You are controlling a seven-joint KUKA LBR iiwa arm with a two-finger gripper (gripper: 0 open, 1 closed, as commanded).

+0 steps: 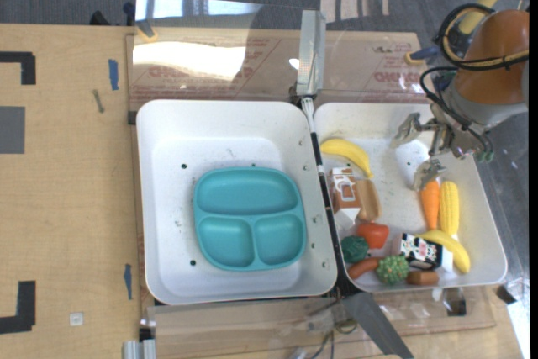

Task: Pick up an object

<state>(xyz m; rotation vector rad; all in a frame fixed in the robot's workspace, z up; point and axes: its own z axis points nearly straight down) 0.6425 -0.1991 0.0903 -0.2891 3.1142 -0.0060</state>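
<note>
Fingers (pixel 420 127) spread wide, holding nothing, hang over the right bin's (pixel 492 206) far edge. Just below lie one carrot (pixel 430 203) and one corn cob (pixel 450 208); two bananas (pixel 346 154) sit apart. One teal tray (pixel 249 216) fills the left bin (pixel 160 181).

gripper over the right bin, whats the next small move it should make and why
Probably a short drop toward the carrot. The gripper hangs above the right bin with nothing visible between its fingers, and the carrot's top lies just below it, beside the corn. The banana sits farther left, so the carrot looks like the nearest pick.
</note>
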